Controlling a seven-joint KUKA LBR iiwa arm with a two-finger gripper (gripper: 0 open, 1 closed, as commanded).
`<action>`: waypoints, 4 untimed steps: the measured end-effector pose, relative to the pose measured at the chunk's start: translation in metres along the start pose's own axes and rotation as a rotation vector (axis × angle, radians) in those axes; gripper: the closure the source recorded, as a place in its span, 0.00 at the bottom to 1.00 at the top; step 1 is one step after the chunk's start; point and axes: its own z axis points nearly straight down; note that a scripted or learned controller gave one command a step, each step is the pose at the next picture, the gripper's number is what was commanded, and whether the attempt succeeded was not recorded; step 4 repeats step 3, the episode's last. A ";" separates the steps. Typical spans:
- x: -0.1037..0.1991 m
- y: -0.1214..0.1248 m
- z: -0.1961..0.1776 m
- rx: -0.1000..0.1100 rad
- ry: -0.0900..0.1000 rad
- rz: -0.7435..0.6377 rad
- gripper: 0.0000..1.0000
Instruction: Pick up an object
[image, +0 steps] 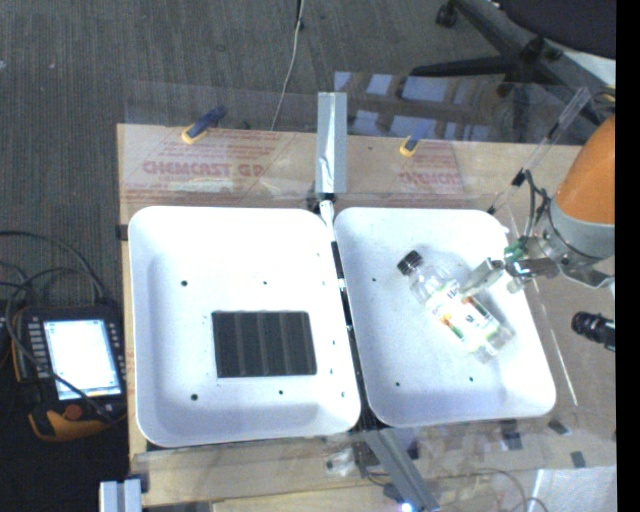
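Note:
A clear plastic bottle (452, 303) with a black cap and a coloured label lies on its side in the right bin (400, 360), cap pointing to the upper left. My gripper (484, 275) reaches in from the right, over the bin's right part. It hovers just above the bottle's upper right side, close to it. The grey wrist and orange band (592, 180) sit at the right edge of the view. Whether the gripper touches the bottle is unclear.
The left bin (170, 260) has a dark ribbed rectangular panel (264, 343) on its floor. A grey post (331, 145) stands behind where the bins meet. A handheld screen unit (70, 365) with cables lies left of the bench.

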 end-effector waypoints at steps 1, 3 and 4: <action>-0.008 0.011 0.087 -0.010 0.000 -0.003 0.00; 0.038 0.069 0.011 0.005 -0.002 0.102 1.00; 0.038 0.069 0.011 0.005 -0.002 0.102 1.00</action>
